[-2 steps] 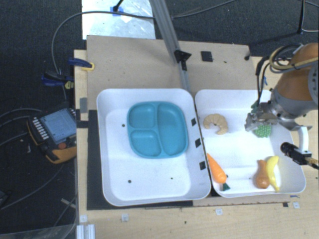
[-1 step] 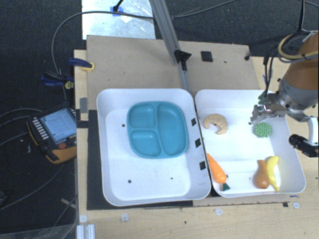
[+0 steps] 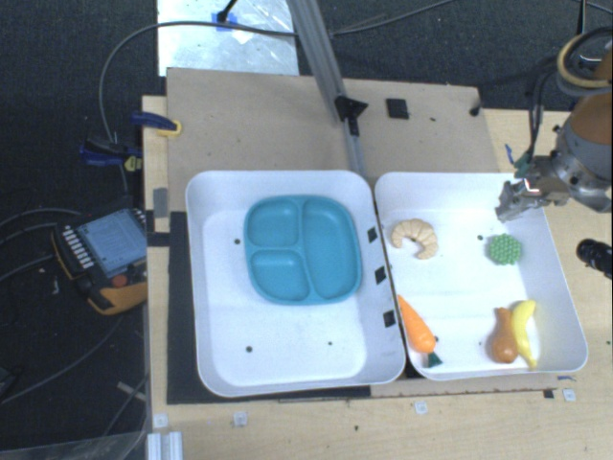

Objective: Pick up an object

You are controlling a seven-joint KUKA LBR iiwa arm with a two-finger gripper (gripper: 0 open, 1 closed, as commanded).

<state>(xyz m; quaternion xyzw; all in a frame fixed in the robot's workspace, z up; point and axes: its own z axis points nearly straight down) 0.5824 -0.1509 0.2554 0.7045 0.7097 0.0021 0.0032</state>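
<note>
Several toy foods lie in the right bin [image 3: 450, 192]: a tan croissant [image 3: 416, 237] near its left wall, a green broccoli [image 3: 504, 249] toward the right, an orange carrot [image 3: 417, 325] along the lower left wall, and a yellow banana [image 3: 524, 330] next to a brown pear-shaped piece [image 3: 502, 338] at the lower right. My gripper [image 3: 518, 197] hangs at the bin's upper right corner, just above the broccoli and apart from it. Nothing shows between its fingers.
The left bin [image 3: 220, 257] holds a blue divided plate [image 3: 303, 248]. A grey pole [image 3: 321, 51] slants down to the gap between the bins. Cables and a clamp lie off the bench at left.
</note>
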